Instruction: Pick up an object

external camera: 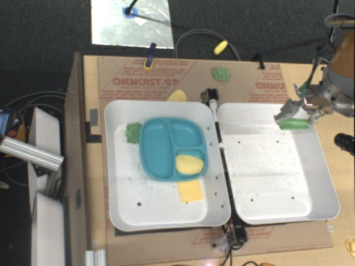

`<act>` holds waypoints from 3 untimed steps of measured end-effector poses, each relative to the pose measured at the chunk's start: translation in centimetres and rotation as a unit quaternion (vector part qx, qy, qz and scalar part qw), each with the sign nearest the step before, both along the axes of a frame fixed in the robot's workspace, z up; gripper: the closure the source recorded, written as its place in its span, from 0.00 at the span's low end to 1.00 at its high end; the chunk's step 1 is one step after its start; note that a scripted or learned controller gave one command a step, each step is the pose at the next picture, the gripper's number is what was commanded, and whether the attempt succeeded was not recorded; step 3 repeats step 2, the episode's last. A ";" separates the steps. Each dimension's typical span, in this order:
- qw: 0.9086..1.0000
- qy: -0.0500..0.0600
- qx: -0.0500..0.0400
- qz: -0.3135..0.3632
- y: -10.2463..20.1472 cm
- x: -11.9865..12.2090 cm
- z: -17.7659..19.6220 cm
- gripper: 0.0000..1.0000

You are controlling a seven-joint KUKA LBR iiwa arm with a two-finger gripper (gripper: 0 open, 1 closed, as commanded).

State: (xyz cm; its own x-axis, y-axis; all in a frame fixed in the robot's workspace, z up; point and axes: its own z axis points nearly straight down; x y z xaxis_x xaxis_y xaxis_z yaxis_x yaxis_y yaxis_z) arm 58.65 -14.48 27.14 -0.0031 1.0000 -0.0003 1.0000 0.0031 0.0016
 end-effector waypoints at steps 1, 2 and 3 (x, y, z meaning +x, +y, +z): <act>1.000 -0.002 0.000 0.002 0.0 0.1 1.1 1.00; 1.000 0.003 0.002 0.004 8.4 -2.2 -2.9 1.00; 1.000 0.003 0.002 0.004 8.4 -2.2 -2.9 1.00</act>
